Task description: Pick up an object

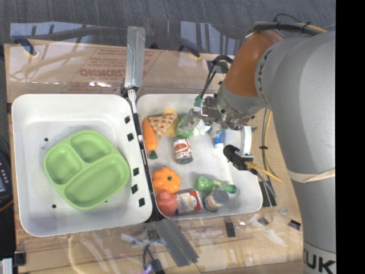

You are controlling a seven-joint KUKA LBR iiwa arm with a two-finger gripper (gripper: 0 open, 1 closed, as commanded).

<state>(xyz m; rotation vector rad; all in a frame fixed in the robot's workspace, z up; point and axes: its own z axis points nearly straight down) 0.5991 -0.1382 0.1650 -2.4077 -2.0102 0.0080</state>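
The gripper [201, 117] sits low over the upper part of the right-hand shallow white bin [251, 190], at the end of the grey arm with the orange band [251, 67]. Whether it is spread wide or closed narrow cannot be read from this view; the wrist housing and cabling mask that area.

Nearest candidate: a pale green, rounded object [186, 125], touching or just beside the gripper at its 7 o'clock. Its exact shape is unclear, and no object can be confirmed as held.

Other items, by clock direction from the gripper:
- Small blue-and-white bottle [217, 137], just beside, at 4 o'clock.
- Red-labelled tin can [182, 150], near, at 7 o'clock, lying on its side with its long axis running roughly 12 to 6.
- Tan toy slice with red filling [163, 123], near, at 9 o'clock.
- Orange toy carrot [149, 137], against the left wall, at 8 o'clock, long axis roughly 12 to 6.
- Orange toy pumpkin [166, 180], green bottle [213, 185] and further cans, well apart along the lower wall, at 6 to 7 o'clock.

Assessment: the coming move turns on the pale green object lying almost under the gripper, slightly toward 7 o'clock. A short correction that way should suffice. The blue-and-white bottle is close enough to interfere.

The left bin holds a green divided plastic plate [86, 169].
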